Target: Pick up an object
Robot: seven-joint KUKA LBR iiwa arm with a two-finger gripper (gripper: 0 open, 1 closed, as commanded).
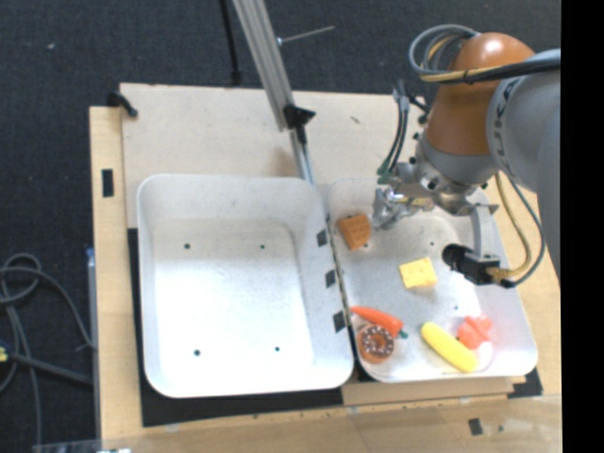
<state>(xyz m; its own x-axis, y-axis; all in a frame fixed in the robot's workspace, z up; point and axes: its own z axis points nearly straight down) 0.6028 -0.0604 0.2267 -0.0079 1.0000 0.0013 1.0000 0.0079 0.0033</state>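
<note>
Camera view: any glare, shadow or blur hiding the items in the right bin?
Camera view: even light, slight glare on the shallow white right bin; small orange-brown block, flat yellow square and yellow banana-shaped toy read clearly; the gripper is soft and shadowed.

Bins: two, white and shallow, side by side, a left bin (236, 281) and a right bin (514, 347).

Items in the right bin, six in total:
- one orange-brown block (355, 231), just beside the gripper (385, 208)
- one yellow wedge (418, 274), near the gripper
- one carrot (376, 318)
- one doughnut (376, 343)
- one banana (447, 346)
- one pink-red piece (475, 331)

Arms: one. Grippers: one.
</note>
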